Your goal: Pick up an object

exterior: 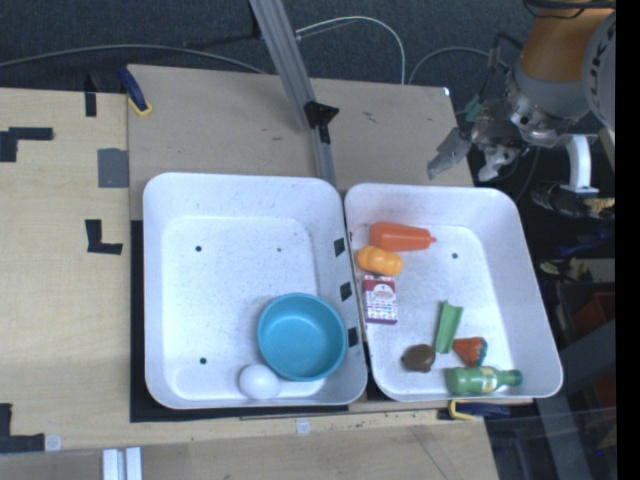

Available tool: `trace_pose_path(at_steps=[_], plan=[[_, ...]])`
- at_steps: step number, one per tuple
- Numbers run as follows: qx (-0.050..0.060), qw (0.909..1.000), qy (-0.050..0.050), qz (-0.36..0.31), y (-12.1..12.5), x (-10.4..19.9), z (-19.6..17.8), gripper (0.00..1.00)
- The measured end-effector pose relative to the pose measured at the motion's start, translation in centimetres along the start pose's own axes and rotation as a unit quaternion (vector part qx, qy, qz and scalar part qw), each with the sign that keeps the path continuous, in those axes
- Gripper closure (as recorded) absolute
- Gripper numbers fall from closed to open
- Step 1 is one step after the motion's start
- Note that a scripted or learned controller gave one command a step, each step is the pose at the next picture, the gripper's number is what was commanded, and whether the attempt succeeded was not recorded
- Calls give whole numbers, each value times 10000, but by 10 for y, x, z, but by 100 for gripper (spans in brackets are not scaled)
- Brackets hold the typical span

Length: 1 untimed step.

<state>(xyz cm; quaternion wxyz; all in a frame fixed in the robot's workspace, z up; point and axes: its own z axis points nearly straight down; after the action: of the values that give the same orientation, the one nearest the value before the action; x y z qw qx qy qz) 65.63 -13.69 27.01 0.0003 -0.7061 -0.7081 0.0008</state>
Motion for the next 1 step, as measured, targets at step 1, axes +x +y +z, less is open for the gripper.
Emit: trace_pose_path(at_steps=[1], plan=[[1, 10000, -2, 2, 0, 0, 0, 0]])
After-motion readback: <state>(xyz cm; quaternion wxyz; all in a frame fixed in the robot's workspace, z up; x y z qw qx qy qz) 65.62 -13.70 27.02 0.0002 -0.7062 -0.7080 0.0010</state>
